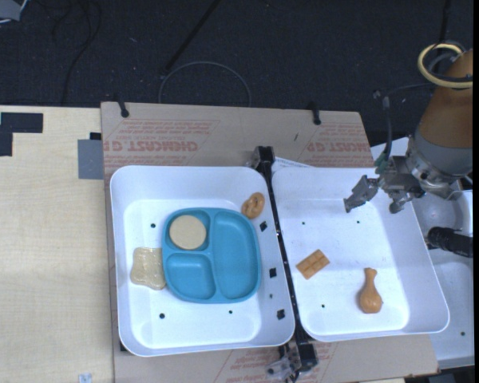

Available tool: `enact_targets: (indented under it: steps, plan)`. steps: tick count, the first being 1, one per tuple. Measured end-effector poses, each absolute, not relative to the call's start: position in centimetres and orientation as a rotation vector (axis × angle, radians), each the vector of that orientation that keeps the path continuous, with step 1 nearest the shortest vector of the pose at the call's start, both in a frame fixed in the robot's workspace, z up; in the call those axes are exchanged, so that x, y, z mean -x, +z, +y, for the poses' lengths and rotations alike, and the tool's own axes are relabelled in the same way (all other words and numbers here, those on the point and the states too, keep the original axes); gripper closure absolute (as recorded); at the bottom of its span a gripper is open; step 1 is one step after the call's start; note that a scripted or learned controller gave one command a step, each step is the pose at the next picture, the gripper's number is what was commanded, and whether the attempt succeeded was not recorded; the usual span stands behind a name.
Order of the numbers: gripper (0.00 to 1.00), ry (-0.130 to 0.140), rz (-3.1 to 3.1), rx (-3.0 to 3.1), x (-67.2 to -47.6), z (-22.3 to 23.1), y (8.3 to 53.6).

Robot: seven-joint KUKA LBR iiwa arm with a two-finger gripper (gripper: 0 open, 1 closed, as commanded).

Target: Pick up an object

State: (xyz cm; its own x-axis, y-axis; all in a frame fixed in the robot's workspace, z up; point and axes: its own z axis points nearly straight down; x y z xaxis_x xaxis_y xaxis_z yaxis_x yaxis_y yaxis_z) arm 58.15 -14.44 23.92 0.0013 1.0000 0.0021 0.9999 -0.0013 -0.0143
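two white bins sit side by side. one blue tray [223, 274], one round patty [187, 231], one croissant [254, 206] and one pale slab [148, 268] fill the left bin [136, 190]. right bin [419, 290]: one cracker [312, 264] lying diagonally, one drumstick [370, 291] pointing up-down. gripper [375, 195] hovers spread, holding nothing.

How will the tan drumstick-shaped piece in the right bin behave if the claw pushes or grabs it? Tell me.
The drumstick-shaped piece has a fat rounded end and a thin neck, so a push would probably make it pivot or roll rather than slide straight. It looks like smooth moulded toy food, likely rigid and light. Its curved surface may slip from the claw unless gripped across the narrow neck.
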Motion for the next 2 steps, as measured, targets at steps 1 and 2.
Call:
enact_targets:
  steps: [1, 2]
  plan:
    - [0.0, 0.001, -2.222, 2.221, -58.4, -14.5, 24.6]
    - [0.0, 0.006, -2.219, 2.217, -59.0, -13.9, 18.6]
